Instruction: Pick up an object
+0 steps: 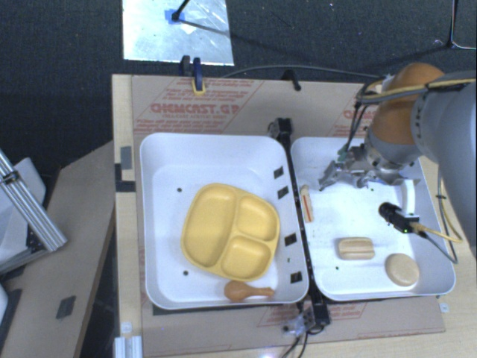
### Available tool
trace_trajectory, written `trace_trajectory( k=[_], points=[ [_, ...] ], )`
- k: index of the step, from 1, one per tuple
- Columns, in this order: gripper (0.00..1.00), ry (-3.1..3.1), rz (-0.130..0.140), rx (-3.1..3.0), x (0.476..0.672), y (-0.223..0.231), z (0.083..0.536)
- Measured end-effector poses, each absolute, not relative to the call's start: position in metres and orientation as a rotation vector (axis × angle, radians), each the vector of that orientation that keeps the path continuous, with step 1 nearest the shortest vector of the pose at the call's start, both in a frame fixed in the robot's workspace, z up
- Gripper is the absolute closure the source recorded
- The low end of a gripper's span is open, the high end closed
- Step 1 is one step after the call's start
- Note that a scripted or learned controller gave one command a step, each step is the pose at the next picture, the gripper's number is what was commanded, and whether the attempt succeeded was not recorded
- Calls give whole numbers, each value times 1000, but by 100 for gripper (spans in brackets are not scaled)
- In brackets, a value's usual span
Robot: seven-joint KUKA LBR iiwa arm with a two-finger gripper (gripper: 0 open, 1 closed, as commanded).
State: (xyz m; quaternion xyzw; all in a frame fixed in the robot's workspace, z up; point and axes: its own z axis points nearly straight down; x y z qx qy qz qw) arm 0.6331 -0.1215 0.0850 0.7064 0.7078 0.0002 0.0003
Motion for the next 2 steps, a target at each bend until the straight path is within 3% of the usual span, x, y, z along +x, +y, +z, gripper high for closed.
trace_trajectory(
  k=[1,2],
  points=[
    [100,2221,4,2217,634,-122,97],
    [100,2218,5,2217,635,-132,149]
  ],
)
